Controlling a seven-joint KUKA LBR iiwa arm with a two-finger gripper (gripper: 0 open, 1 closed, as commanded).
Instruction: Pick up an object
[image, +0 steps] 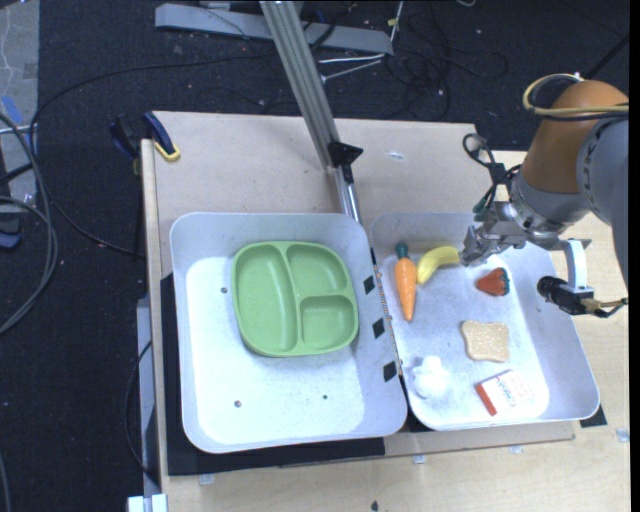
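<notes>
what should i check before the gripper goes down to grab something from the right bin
1. Gripper over the right bin: ok, above its upper part.
2. Target near it: ok, banana to its left, red strawberry-like piece just below.
3. Fingers open: cannot tell.
4. Nothing held already: cannot tell.
5. Crowding: not ok, carrot touches the banana.
6. Other items apart: ok, toast slice, white lump and red-and-white packet lie lower.

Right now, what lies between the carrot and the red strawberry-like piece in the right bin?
In the camera view, the banana and the gripper lie between the carrot and the red piece.
</notes>
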